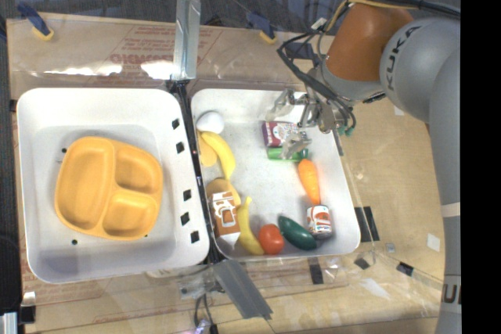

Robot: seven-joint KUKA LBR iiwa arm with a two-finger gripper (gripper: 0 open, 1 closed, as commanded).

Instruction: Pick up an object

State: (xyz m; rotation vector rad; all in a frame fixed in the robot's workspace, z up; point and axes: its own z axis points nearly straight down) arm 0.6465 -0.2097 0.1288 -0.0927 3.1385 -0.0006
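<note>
The gripper (300, 123) covers the upper part of a small purple and green carton (275, 138). Its jaws are too cluttered to read.

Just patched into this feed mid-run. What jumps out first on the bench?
The big yellow divided tray lies alone in the left bin. The right bin is crowded with toy food: a banana, a carrot, a tomato and a small can. The gripper hangs at the far side of that bin, right over a small carton.
</note>
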